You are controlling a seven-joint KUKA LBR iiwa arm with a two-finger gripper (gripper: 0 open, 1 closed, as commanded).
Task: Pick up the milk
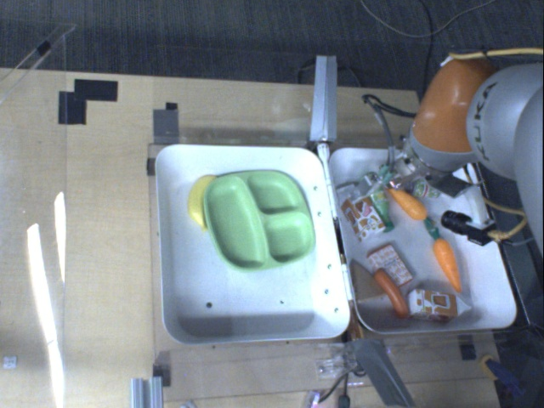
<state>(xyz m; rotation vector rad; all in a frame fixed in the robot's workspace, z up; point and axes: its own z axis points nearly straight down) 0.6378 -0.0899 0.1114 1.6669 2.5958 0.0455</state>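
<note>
In the camera view I see two white bins side by side on the surface. The left bin holds a green plate with three sections. A yellow thing peeks out from under the plate's left side.

The right bin holds all the small toy food. I think the milk is the white and brown carton lying flat near the bin's left wall, toward the far edge. I am not fully sure, because a second carton much like it lies at the near edge of the same bin. A small brown box and a red sausage lie between the two cartons. One carrot lies just beside the milk, and another carrot lies more to the middle.

The arm reaches in from the right and bends down over the far edge of the right bin. I think it is there to get at the milk. The end effector is low by the far edge, close to the milk and the first carrot. I cannot tell if it is apart or together, because it is small and mixed up with the things under it. I see nothing held in it. The milk lies in the bin, so I judge the pick is not done yet. The carrot is so close that it could get grabbed by mistake.
</note>
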